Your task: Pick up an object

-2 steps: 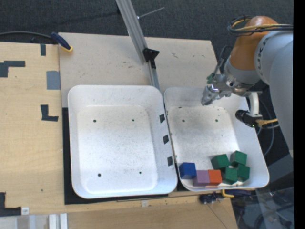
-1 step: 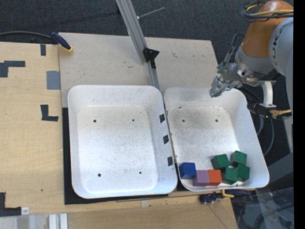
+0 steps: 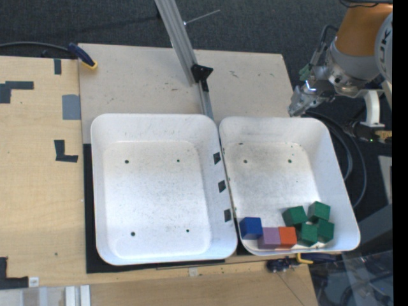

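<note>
The gripper (image 3: 298, 107) hovers at the frame's upper right, its grip state unclear, holding nothing visible. The approach remains: it must descend toward the blocks (image 3: 290, 227) at lower right.

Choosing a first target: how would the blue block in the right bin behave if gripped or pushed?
The blue block looks rigid and flat-sided, so it should slide, not roll. It seems small, probably light. The purple block touches it, and the bin wall is close, so finger room looks tight.
</note>
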Robot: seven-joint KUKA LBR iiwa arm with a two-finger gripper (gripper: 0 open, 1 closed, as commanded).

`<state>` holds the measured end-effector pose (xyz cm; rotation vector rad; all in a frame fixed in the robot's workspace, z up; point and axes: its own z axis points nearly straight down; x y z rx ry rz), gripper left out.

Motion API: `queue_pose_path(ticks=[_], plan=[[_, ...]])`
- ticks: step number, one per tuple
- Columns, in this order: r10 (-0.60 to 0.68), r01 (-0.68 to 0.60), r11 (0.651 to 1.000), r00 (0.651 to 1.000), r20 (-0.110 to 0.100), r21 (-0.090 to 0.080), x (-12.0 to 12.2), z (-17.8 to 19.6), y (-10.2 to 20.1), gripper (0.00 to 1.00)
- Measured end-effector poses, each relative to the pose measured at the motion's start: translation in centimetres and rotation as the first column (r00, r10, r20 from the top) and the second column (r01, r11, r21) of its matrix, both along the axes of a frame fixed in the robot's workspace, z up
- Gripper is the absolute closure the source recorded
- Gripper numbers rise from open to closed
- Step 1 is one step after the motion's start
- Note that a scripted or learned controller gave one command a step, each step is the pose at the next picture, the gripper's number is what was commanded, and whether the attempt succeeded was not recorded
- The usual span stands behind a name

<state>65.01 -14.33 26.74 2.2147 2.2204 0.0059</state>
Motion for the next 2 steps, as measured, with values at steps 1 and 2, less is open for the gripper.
queue_pose_path(ticks=[1,2], plan=[[0.004,-0.004,1.0,1.0,-0.008,0.003,-1.1,0.0,6.0,1.0],[0.005,-0.005,1.0,1.0,-0.009,0.003,-2.2,-0.3,11.8,1.0]])
